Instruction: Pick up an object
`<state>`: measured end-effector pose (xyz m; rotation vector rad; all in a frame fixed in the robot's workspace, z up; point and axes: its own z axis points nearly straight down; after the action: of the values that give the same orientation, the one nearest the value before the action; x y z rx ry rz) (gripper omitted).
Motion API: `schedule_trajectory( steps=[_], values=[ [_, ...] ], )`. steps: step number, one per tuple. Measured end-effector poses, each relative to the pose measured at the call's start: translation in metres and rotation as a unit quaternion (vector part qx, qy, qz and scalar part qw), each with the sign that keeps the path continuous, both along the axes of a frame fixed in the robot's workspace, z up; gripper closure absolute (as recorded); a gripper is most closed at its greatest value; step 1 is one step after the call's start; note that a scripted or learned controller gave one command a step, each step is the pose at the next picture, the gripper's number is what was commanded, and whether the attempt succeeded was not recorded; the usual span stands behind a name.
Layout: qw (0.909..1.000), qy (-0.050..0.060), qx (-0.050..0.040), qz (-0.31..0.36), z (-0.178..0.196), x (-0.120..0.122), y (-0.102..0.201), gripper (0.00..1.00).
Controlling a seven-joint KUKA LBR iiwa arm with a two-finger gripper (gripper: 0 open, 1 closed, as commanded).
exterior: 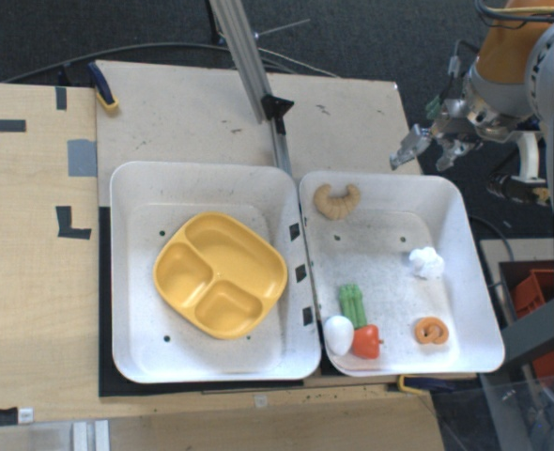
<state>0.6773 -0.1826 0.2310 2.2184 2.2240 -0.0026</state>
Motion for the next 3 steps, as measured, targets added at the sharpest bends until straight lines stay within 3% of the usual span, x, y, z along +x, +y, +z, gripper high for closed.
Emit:
schedule_trajectory(
  steps=[1,3],
  values=[
    [1.0,0.0,-0.0002,0.0,0.0,0.0,0.0,0.0],
    [1.0,0.003,0.0006,0.0,-0.104,-0.003,0.005,0.0]
  ],
)
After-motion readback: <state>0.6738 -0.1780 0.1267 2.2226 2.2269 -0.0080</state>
